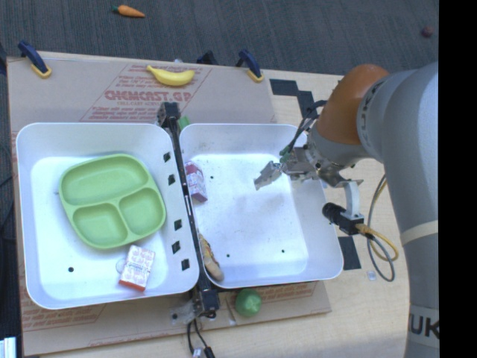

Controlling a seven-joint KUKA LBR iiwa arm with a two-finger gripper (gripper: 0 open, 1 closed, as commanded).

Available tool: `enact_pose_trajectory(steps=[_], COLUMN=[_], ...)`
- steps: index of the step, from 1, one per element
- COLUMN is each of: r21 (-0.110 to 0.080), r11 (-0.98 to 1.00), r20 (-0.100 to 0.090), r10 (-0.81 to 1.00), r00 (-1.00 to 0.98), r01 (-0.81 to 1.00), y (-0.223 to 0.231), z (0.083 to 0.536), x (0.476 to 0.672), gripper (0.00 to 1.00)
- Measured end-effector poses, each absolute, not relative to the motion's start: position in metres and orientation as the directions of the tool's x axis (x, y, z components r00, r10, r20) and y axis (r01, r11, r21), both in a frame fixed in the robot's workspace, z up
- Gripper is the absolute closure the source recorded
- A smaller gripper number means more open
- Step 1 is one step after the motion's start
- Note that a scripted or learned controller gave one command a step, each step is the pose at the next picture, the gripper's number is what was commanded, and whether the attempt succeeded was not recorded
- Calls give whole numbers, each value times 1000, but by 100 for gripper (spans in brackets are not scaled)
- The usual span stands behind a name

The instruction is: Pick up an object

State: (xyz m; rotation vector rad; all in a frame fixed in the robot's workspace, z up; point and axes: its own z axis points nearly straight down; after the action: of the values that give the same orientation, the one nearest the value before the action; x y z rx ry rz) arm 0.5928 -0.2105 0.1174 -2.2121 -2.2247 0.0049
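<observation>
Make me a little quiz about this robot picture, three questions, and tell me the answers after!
1. True or false: the green divided plate lies in the left bin.
2. Which thing lies outside both bins, on the cardboard at the far side? A) the banana B) the red and white packet C) the small box
3. Fill in: the gripper hangs over the ____ bin.

Key
1. True. The plate sits in the left bin, with the small box near its front corner.
2. A. The banana lies on the cardboard beyond the bins; the packet is in the right bin by the dividing wall, and the box is in the left bin.
3. Right.
</observation>
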Motion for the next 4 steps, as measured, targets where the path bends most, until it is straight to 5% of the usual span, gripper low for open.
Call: enact_pose_trajectory(steps=[1, 2, 3, 4], r21=[0, -3, -3, -2], r11=[5, 5, 7, 11], r20=[0, 0, 1, 0], r10=[1000, 1000, 1000, 1000], r00=[-5, -5, -7, -11], r01=[1000, 1000, 1000, 1000], y=[-211, -211, -209, -209], z=[166, 168, 91, 103], x=[657, 615, 656, 658], gripper=[0, 0, 0, 100])
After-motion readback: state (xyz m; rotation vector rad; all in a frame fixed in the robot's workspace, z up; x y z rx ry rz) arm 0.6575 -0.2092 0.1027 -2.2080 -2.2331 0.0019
